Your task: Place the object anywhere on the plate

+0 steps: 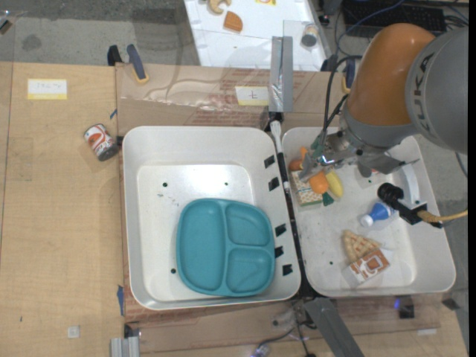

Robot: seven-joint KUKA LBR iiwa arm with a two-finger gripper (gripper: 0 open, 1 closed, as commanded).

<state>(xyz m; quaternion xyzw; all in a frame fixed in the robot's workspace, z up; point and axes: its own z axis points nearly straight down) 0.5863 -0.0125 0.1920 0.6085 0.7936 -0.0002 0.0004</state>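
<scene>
You had the gripper directly over the orange ball; the jaw state could not be determined. The plate lay lower left.

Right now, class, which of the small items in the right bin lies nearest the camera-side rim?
The waffle-patterned wedge, tan with a red-and-white end. It lies alone toward the near rim, while the orange ball, yellow piece and blue-capped item sit farther back.
</scene>
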